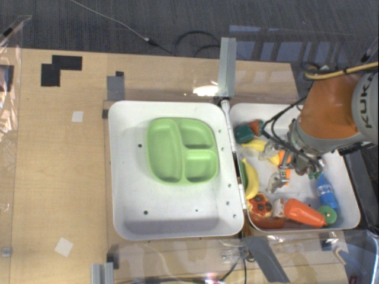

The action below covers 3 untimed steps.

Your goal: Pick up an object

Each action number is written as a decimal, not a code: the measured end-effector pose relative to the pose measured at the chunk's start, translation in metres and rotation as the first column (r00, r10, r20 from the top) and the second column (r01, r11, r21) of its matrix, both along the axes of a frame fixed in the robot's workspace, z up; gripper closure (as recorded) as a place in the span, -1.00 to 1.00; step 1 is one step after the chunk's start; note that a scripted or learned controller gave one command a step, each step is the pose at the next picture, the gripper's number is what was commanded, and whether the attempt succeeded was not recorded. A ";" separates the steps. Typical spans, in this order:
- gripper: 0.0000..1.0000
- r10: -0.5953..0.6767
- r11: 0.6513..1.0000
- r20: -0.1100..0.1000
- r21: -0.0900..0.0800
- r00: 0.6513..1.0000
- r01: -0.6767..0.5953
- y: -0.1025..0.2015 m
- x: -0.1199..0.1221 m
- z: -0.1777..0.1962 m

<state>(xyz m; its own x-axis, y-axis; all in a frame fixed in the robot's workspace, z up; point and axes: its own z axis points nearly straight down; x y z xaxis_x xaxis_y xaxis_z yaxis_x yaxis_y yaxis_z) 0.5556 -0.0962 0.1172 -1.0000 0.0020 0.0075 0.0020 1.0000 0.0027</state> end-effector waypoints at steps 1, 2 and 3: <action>-1.00 -0.022 1.000 0.022 -0.004 1.000 0.022 -0.006 0.009 -0.027; -1.00 -0.025 1.000 0.023 -0.004 0.999 0.025 -0.023 -0.013 -0.027; -1.00 -0.104 0.995 0.022 -0.002 0.994 0.104 -0.007 0.021 -0.028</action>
